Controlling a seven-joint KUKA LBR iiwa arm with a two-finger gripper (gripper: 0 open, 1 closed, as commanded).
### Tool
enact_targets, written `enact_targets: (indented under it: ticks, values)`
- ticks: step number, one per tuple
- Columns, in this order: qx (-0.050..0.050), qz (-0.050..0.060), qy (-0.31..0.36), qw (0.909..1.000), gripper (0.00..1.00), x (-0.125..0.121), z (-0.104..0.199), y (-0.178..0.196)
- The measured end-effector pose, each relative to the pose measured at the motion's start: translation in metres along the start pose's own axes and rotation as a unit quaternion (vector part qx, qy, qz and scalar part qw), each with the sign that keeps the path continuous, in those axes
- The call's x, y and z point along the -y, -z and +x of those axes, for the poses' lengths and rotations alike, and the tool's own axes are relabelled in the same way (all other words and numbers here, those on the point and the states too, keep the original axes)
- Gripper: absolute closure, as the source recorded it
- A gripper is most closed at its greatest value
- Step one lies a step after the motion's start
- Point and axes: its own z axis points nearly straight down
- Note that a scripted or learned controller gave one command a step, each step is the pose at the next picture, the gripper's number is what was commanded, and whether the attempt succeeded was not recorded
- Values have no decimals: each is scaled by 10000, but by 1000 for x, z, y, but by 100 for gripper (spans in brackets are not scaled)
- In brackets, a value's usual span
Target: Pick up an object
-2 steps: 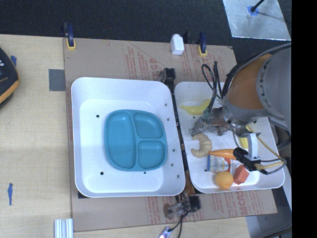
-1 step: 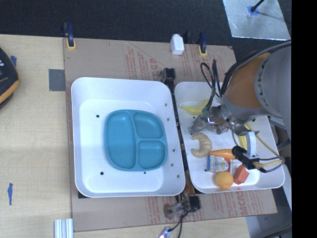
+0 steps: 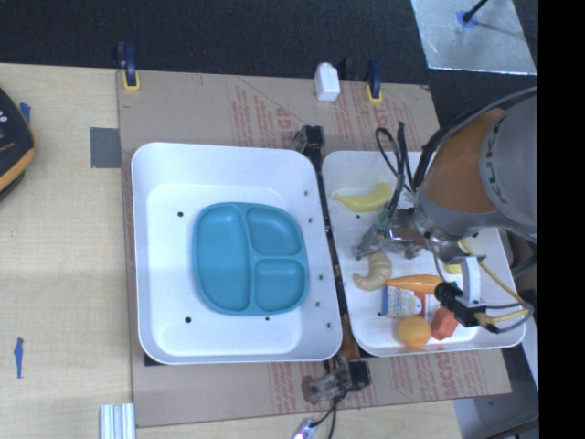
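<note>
arm: grey KUKA arm [image 3: 475, 167] with orange band comes in from the right edge of the frame, over the right bin
gripper: gripper [image 3: 377, 242] sits low over the middle of the right bin, metal fingers pointing toward the left; tips just above the beige piece
fingers: can't tell whether spread or pressed together, too small and cluttered; nothing visibly pinched between them
right bin: white right bin [image 3: 366, 344], centre-right of frame, holds all the loose objects
yellow banana: yellow banana [image 3: 361, 198] in the upper part of the right bin, just above the gripper, apart from it
beige curved piece: beige curved piece [image 3: 373, 272] directly below the fingertips, touching or nearly so, can't tell which
carrot: orange carrot [image 3: 416, 283] lying flat, to the right of the beige piece
orange ball: orange ball [image 3: 413, 332] near the bin's lower edge
red block: red block [image 3: 444, 323] just beside the ball on its right
left bin: white left bin [image 3: 160, 245], centre-left of frame
blue tray: blue divided tray [image 3: 249, 257] lies flat in the middle of the left bin, three compartments
</note>
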Motion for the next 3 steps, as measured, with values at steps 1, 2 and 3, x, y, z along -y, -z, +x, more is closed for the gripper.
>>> enact_targets:
  ticks: [1, 2, 3]
  values:
    - [-2, 3, -6, 10000, 0, 15, 6, 0]
    - [-5, 9, -10, 10000, 0, 21, 8, 0]
    - [-2, -10, -5, 10000, 0, 9, 2, 0]
